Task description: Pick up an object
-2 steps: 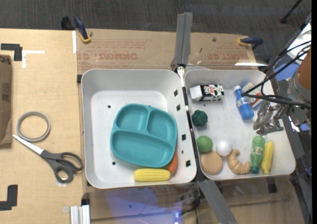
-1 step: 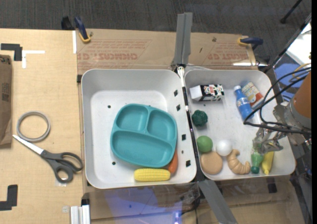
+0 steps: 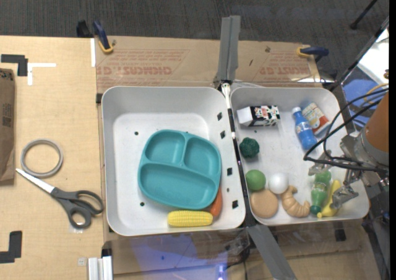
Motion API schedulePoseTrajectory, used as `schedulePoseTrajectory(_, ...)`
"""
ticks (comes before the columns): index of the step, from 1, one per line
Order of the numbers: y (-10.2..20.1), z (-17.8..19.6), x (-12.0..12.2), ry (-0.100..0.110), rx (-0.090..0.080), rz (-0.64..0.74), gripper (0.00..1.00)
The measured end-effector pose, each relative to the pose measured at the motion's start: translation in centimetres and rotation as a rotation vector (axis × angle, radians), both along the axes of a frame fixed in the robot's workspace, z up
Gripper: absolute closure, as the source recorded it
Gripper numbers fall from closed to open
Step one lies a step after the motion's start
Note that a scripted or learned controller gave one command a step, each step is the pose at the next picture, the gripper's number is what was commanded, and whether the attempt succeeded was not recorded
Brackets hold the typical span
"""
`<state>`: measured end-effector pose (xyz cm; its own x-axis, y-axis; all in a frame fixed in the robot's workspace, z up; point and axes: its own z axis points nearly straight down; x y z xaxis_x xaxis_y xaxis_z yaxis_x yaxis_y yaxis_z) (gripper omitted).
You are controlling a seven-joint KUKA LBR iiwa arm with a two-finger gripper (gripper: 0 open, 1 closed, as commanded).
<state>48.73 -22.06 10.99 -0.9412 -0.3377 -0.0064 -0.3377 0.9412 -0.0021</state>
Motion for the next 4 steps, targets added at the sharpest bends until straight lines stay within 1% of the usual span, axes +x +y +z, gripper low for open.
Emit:
schedulePoseTrajectory(1,3.1,-1.7,7.6,0.002,0.001,0.032,0.00)
schedulePoseTrajectory(2,9.1,-1.6,3.0,0.001,0.001,0.119,0.00)
schedulePoseTrajectory(3,12.3,-1.5,2.1,-0.007,-0.003,0.231,0.00)
schedulePoseTrajectory(4,12.3,-0.6,2.3,-0.010,-0.003,0.233,1.00)
